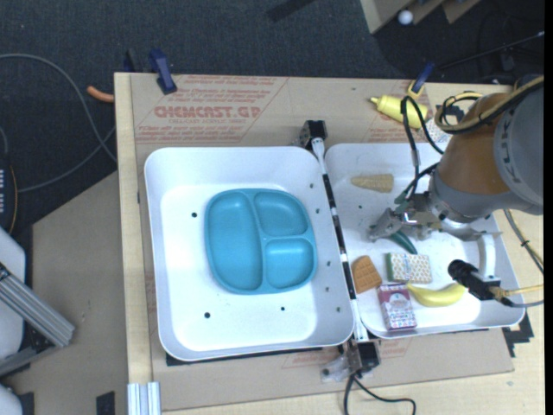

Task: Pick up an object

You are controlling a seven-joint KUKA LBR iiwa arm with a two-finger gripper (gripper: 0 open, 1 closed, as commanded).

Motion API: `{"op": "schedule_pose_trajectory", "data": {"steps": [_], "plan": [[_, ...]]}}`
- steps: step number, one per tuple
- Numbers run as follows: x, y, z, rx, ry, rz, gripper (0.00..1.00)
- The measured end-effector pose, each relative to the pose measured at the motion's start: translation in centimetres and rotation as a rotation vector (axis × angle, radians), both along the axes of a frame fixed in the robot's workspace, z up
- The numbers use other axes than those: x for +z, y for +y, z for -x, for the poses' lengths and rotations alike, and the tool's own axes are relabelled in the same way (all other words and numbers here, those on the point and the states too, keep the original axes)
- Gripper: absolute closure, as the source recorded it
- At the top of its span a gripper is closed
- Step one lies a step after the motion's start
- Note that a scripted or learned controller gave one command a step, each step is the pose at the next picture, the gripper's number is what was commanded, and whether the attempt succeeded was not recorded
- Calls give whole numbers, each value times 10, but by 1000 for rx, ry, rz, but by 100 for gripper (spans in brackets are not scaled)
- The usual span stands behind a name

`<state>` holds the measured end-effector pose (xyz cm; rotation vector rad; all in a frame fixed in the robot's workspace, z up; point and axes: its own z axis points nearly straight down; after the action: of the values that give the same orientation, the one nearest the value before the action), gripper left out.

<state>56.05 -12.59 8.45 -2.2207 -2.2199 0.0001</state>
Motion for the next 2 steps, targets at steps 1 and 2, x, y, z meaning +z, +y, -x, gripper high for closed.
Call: {"op": "schedule_pose_trajectory", "data": {"steps": [1,2], "plan": [[10,0,0,-1,-2,0,100],[10,0,0,0,-2,0,0]]}}
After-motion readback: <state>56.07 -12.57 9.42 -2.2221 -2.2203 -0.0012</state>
